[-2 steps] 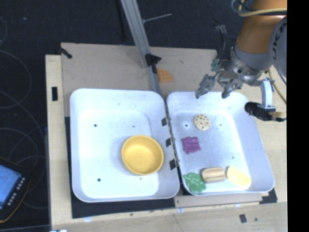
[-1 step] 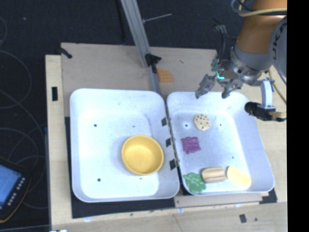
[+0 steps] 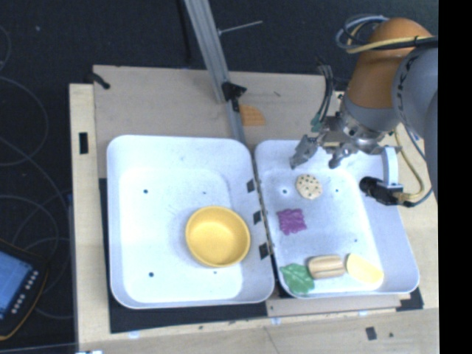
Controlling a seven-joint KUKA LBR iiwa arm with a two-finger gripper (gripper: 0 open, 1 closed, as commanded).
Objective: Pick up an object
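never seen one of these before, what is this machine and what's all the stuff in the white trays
It is a robot arm, grey and orange, reaching in from the right of one camera fixed above a bench. Its gripper has two fingers, spread open and holding nothing, above the right bin. Just below it lies a spotted cookie, then a purple piece. Along the near edge lie a green piece, a tan roll and a yellow piece. The left bin holds a yellow bowl.

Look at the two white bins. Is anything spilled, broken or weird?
Nothing stands out. The yellow bowl sits upright in the left bin; the cookie and other toys lie apart in the right bin.
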